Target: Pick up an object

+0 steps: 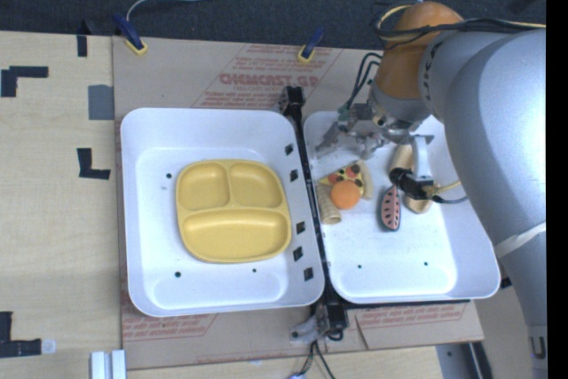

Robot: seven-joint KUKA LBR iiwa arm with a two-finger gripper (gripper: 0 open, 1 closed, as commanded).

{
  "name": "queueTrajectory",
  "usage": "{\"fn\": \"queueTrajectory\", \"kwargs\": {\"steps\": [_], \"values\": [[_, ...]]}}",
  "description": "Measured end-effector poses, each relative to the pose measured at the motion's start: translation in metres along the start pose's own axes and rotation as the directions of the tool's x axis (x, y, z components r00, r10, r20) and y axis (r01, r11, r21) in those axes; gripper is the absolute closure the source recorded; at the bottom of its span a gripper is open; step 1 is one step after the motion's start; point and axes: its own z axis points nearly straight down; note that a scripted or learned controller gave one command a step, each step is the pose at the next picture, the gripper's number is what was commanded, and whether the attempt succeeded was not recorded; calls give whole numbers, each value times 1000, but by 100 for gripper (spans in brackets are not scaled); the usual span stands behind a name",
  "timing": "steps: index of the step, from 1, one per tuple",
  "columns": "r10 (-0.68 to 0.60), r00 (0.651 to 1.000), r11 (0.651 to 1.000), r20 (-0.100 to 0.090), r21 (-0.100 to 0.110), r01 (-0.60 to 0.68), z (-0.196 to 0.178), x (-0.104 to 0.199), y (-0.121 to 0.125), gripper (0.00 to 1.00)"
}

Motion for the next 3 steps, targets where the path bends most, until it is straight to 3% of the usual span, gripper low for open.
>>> {"fn": "queueTrajectory", "kwargs": {"steps": [1, 2, 3], "values": [[1, 1000, 1000, 1, -1, -1, -1, 0, -33, 0], [2, 1000, 1000, 2, -1, -2, -10, 0, -33, 100], [2, 1000, 1000, 2, -1, -2, -10, 0, -33, 0]]}}
